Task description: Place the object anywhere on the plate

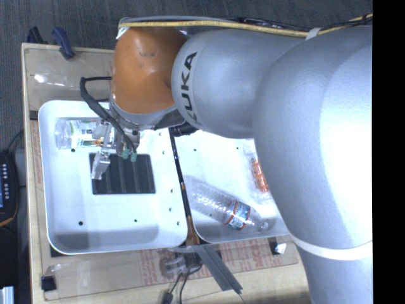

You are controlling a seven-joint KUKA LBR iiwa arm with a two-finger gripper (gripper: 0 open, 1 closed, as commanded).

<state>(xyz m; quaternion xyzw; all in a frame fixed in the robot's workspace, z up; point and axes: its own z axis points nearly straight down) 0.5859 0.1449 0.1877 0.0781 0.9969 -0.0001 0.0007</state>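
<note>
A clear plastic bottle (pixel 224 209) lies nearest, in the right bin (pixel 215 236). In the left bin (pixel 63 233), the gripper (pixel 112 152) hangs over the black plate (pixel 130 176); whether it is spread cannot be told. Farther left lies a clear object (pixel 71 133), off the plate, by the bin's far wall.

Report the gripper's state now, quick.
Gripper: over the dark plate in the left bin; whether it is open, shut or holding anything cannot be told.
</note>
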